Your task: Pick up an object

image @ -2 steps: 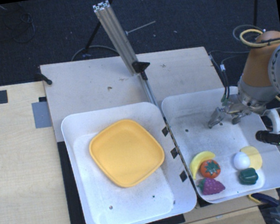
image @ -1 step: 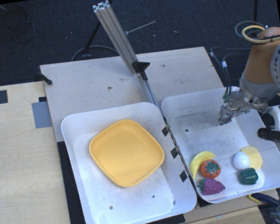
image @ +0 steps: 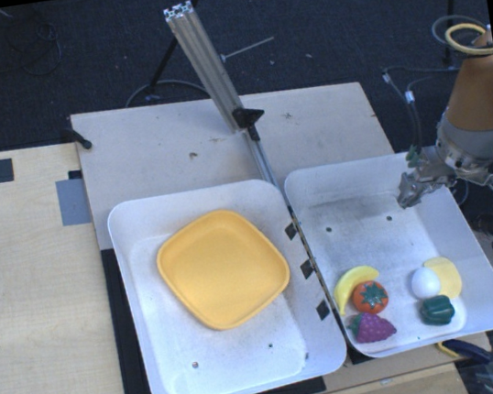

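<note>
- Starting at the left, the left bin [image: 152,364] holds one thing: a yellow plate [image: 222,267], squarish with rounded corners and a raised rim, lying flat and turned a little askew, nearer the bin's far side.
- Between the two bins runs a divider with small black clips [image: 307,268] along it, and a grey metal bar [image: 206,59] slants up from the bench behind.
- In the right bin [image: 370,218], all the small things cluster at the near edge, well apart from me.
- Leftmost there is a yellow banana [image: 351,282], curved over a red tomato [image: 370,297] with a green top; touching the tomato's near side is a purple bunch of grapes [image: 374,328].
- Further right sits a white egg [image: 424,283], touching a pale yellow piece [image: 446,273] behind it, and a dark green pepper [image: 437,310] just in front.
- My gripper [image: 410,191] hangs over the far right corner of the right bin, near its rim, with nothing between its fingers; how far apart they stand I cannot tell.
</note>
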Tool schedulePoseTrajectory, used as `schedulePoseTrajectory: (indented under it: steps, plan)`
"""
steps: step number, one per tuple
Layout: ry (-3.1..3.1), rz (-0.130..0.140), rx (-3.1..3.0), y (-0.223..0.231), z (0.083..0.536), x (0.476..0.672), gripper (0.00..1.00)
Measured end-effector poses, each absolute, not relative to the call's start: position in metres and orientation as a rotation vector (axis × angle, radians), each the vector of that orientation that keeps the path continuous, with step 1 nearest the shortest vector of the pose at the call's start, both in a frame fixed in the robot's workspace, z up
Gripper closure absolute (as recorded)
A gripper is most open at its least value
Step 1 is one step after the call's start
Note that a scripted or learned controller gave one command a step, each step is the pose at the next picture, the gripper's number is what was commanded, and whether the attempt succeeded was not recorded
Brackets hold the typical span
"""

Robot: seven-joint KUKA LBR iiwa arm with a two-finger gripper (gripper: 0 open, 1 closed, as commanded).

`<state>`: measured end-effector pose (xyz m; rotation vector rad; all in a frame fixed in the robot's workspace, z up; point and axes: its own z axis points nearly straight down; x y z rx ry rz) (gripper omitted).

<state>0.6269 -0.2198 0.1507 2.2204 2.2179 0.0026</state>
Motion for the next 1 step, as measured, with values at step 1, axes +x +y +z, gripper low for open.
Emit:
schedulePoseTrajectory:
  steps: [1]
  plan:
    - [2.219, 0.001, 2.221, -0.2213, 0.1921, 0.6265, 1.0]
